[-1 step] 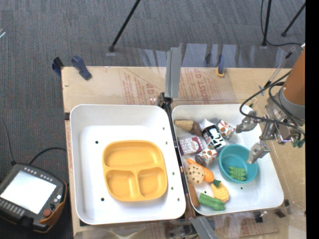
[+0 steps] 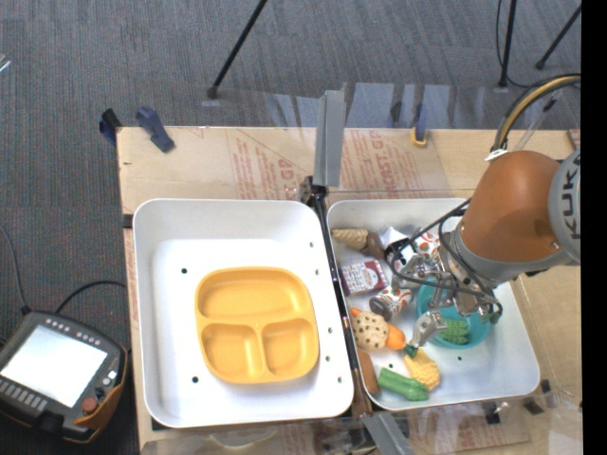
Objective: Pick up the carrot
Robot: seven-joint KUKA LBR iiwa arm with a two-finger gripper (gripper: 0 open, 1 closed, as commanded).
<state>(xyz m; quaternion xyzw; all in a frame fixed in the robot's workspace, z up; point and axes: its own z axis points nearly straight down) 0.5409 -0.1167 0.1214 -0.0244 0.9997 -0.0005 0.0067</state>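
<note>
The carrot is a small orange piece with a green top. It lies in the right bin, between a speckled cookie and a teal bowl. My gripper hangs low over the bin's middle, just right of the carrot and above the bowl's left rim. Its tip is close to the carrot, and nothing is visibly held. The orange wrist band hides the bin's upper right part.
Around the carrot lie a yellow corn cob, a green vegetable, a brown sausage, a red packet, a small can and a bread roll. The left bin holds a yellow divided plate.
</note>
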